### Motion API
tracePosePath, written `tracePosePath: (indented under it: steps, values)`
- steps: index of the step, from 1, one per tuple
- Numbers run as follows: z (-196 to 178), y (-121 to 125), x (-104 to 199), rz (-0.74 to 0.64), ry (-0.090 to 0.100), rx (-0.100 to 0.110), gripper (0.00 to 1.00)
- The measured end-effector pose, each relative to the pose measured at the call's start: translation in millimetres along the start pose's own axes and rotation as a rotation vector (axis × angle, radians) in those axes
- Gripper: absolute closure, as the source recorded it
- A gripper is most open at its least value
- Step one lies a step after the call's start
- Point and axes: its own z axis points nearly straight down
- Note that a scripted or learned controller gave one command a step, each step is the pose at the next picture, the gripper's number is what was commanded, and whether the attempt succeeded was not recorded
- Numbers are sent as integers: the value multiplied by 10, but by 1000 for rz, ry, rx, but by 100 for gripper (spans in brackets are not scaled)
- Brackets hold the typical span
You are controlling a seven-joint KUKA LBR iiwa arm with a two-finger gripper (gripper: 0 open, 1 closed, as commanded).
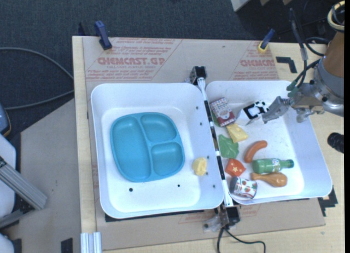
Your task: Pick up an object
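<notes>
Task barely begun, judging by the layout: nothing lifted, every item lying on a bin floor. End effector [276,110] low over the right bin [320,161], near its far edge, prongs reaching left toward a small black-and-white toy [254,109] and just beside it, perhaps touching. Fingers too blurred to read; cannot tell whether spread or pressed together, and nothing visibly pinched. Still to do: close on an item, raise it clear of the bin.

Count on the table [164,55]:
- 2 white bins side by side, meeting along a shared middle rim.
- Left bin [101,104]: 1 blue divided plate [146,147] with 3 compartments near its centre, and 1 small yellow piece [200,165] near the right edge, beside the middle rim.
- Right bin: 1 red-and-white carton [222,111] near the far-left corner, 1 black-and-white toy just right of it, 1 pale yellow wedge [237,132], 1 green piece [228,147], 1 orange sausage-like piece [255,150], 1 red piece [235,167], 1 green bottle [273,165], 1 tan drumstick shape [269,179], 1 can [244,188] at the near-left corner.
- 9 candidates in the right bin, clustered toward its left half; right half mostly bare.
- 2 clamps at the table's far edge: 1 blue [101,34], 1 yellow-and-blue [266,41].

Likeliest target, from the approach: the black-and-white toy.
</notes>
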Motion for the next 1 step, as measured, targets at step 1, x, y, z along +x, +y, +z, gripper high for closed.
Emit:
tracePosePath:
  steps: [1]
  values:
    - [1303,-22,225,1,0,1,0]
